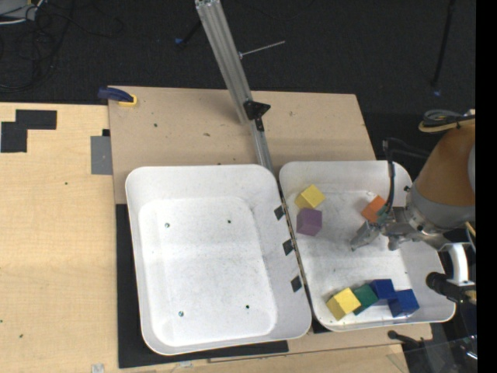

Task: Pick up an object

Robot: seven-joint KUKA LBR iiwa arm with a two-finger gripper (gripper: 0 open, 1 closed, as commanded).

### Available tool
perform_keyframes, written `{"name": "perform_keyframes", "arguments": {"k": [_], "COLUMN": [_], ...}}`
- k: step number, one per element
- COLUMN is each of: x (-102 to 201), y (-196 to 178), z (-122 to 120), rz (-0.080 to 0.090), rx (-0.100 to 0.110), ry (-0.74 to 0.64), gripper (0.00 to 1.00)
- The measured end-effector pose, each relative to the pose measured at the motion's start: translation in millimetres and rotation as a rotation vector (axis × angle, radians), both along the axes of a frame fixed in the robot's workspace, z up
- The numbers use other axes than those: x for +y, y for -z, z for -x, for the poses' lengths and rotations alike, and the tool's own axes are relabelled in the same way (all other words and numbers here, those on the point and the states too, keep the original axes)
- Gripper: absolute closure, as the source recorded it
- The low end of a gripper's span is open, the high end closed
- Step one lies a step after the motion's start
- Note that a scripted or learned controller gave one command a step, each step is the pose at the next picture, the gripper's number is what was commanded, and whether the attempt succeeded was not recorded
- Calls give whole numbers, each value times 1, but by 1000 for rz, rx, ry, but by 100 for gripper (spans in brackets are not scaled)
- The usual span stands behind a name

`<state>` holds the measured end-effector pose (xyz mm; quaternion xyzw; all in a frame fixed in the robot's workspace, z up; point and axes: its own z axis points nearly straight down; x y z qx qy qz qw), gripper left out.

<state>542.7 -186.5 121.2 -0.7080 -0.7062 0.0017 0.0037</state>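
The right bin (334, 169) holds several small blocks. A yellow block (311, 196) and a purple block (309, 221) lie near its left wall. An orange block (374, 207) lies toward the right side. Along the front edge sit a yellow block (342, 302), a green block (363, 297) and two blue blocks (382, 289) (403, 302). My gripper (376, 240) hangs over the right half of this bin, just in front of the orange block. It is open, with nothing between the fingers (359, 239).
The left bin (202, 263) stands beside the right one, with black clips along the shared wall. A metal rail (229, 61) slants up from the back of the bins. The grey arm (446, 185) fills the right edge.
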Motion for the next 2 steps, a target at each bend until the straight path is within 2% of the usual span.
{"name": "perform_keyframes", "arguments": {"k": [1, 2], "x": [-2, 3], "y": [-13, -74], "z": [0, 0], "rz": [2, 4], "rx": [-3, -11], "ry": [7, -4], "gripper": [100, 100]}}
